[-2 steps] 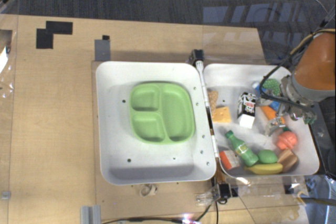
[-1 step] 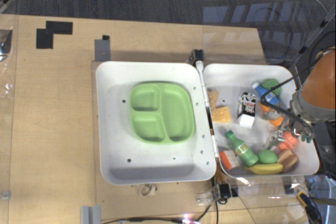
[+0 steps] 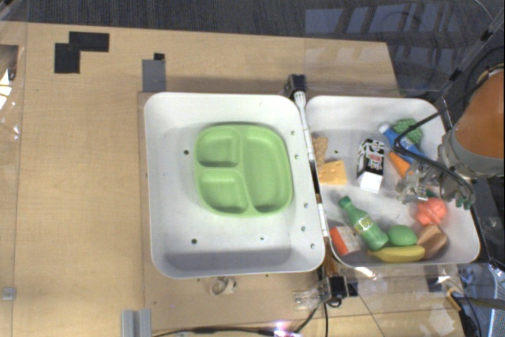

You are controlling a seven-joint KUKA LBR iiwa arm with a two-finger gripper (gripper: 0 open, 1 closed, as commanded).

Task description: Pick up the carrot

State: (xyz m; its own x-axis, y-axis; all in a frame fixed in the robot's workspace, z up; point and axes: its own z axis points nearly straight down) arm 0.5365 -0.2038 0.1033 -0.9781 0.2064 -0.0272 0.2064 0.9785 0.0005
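I see the metal two-finger gripper (image 3: 420, 187) low in the right white bin (image 3: 465, 249), beside the orange plastic carrot (image 3: 398, 164); its finger spacing I cannot tell.

Arm (image 3: 481, 126) cut by the right edge; gripper (image 3: 426, 187) fingers blurred; carrot (image 3: 399, 163) partly hidden under it.

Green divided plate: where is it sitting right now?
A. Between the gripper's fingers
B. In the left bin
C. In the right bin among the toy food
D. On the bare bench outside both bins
B. The green divided plate lies flat in the middle of the left bin, while the toy food sits in the right bin.
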